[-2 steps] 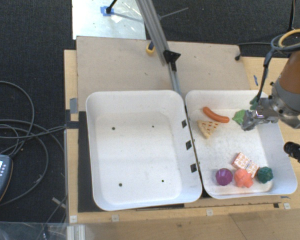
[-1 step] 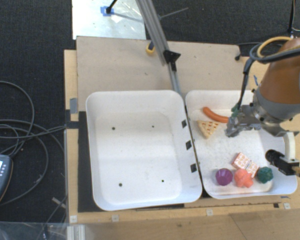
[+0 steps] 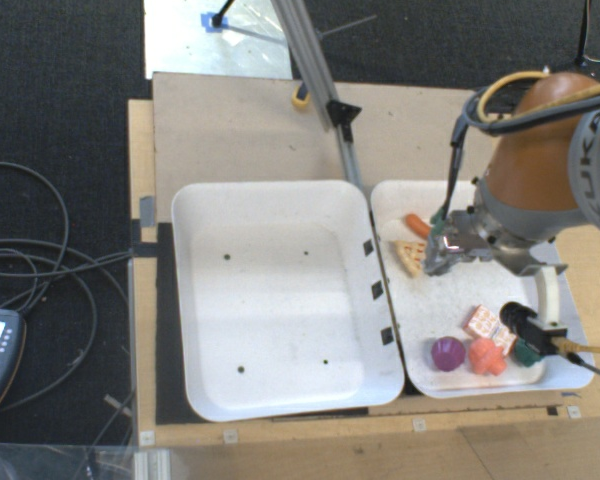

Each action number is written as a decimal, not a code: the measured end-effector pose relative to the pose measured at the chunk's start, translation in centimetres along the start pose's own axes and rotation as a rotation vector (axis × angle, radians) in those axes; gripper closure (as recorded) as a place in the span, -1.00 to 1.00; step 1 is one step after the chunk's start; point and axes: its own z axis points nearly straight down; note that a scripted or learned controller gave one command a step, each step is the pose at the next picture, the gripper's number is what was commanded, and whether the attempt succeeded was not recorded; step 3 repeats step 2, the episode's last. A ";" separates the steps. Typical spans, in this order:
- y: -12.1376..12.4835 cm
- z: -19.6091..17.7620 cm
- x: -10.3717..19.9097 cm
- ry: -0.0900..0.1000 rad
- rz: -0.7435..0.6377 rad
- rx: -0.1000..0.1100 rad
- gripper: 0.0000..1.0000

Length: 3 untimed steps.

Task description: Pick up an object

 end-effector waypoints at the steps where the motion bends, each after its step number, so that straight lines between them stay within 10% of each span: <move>1: -1.8 0.6 4.7 0.000 0.001 0.003 1.00; 3: -2.2 1.5 10.5 0.001 0.000 0.003 1.00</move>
